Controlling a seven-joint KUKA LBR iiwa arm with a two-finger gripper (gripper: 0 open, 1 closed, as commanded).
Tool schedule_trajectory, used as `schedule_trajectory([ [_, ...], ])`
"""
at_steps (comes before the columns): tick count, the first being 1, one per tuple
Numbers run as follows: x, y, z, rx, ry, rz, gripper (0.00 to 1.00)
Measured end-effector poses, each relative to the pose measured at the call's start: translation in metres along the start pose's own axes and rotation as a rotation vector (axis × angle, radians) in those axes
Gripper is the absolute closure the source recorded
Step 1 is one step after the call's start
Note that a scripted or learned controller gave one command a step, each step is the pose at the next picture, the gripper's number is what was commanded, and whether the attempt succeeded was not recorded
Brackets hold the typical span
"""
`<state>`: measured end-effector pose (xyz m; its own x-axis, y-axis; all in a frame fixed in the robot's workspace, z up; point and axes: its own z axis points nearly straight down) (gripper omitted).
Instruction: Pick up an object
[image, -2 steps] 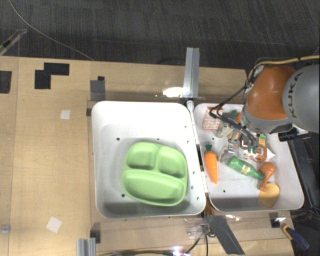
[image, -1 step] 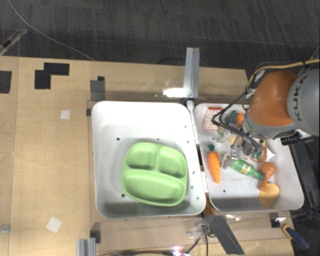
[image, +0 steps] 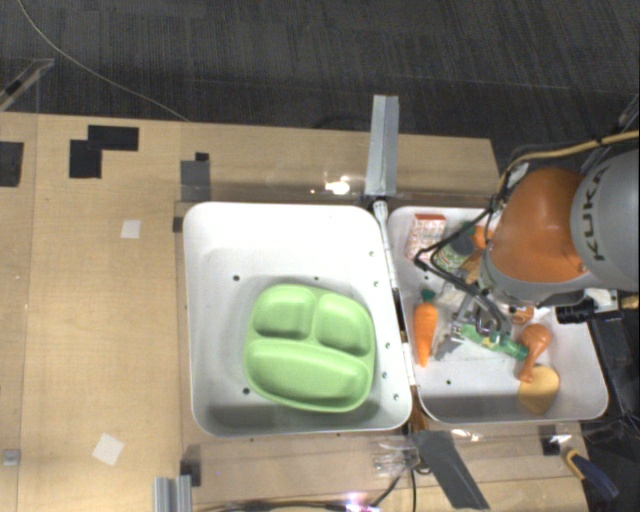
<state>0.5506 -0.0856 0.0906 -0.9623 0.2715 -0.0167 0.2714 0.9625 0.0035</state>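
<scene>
Carrot (image: 425, 330), small and orange with a green top, lies in the right bin (image: 590, 400) close to that bin's left wall, its tip pointing toward the bin's near edge. Just right of it the gripper (image: 470, 330) reaches down among the objects, a metallic tangle of parts over the bin's middle; whether the jaws are open or closed cannot be told, and nothing can be seen between them. Above it the arm (image: 545, 235) comes in from the bench's right edge, its orange band bulging over the bin's far right part, with black cables looping off the wrist. A green piece (image: 508, 347) lies just right of the gripper, an orange drumstick-shaped toy (image: 533, 345) beyond it, and a yellowish pear-like toy (image: 538, 388) near the bin's near right corner. A red-and-white packet (image: 428, 225) sits by the far left corner. The left bin (image: 220, 250) holds a green divided plate (image: 310, 345) with three compartments, set toward its near right part.
</scene>
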Motion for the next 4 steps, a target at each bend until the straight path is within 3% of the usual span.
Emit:
schedule_trajectory([
  [1,-0.019,0.003,0.001,0.0,0.001,-0.003,0.0],
  [2,-0.004,0.004,0.0,0.0,-0.002,0.095,0.0],
  [4,-0.015,0.005,0.001,0.0,-0.001,0.059,0.0],
])
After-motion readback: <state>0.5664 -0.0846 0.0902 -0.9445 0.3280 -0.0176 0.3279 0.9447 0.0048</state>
